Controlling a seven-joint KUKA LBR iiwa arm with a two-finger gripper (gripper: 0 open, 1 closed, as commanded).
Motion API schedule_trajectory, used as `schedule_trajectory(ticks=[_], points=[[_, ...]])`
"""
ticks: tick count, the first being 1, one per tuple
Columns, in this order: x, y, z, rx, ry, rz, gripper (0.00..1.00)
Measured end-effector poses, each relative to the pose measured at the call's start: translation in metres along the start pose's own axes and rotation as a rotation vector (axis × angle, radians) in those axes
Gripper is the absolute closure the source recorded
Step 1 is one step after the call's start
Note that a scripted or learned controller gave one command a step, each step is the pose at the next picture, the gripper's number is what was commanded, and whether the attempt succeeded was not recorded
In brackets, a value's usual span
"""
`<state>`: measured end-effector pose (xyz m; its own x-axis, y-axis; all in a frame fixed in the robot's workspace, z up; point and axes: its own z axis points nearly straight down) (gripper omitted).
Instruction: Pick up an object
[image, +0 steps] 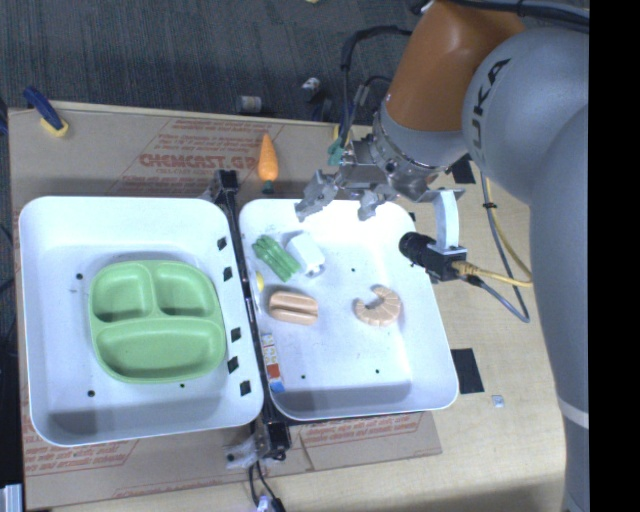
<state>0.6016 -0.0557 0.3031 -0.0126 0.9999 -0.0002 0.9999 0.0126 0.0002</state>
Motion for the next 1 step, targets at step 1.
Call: schedule_trajectory(ticks=[1], points=[[0.071, 0.0108, -0.0377, 0.0, 0.002, 0.006, 0.0]])
